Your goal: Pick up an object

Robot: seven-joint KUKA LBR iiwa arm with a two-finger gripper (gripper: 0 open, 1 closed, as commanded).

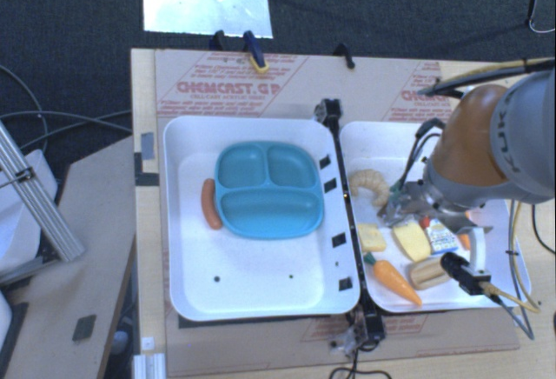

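Dark carpet all round, with a pale tabletop [287,77] bearing two shallow white bins side by side. Left bin [187,282]: a blue divided plate [265,190] near its middle, a small sausage [209,203] lying just beside the plate's left edge, long axis running toward the bin's near and far rims. Right bin [373,138]: a crowd of play food gathered toward its near half. Croissant [368,183] close to the divider between the bins, pale cheese cube [373,237] nearer the front, yellow cheese wedge [411,240] beside it, carrot [396,280] slanting toward the near rim, bread roll [427,272] at the carrot's right, a small labelled packet [440,237] next to the wedge.

Jaws [401,205] low over the right bin, tucked under the grey wrist and its orange band; spread or pressed together, cannot tell. Nothing visibly pinched.

Likeliest targets: the cheese wedge, just toward the near rim from the jaws, long axis running roughly near-to-far; or the croissant, just toward the divider. Crowded neighbours a probable cause of a slip or a nudge.
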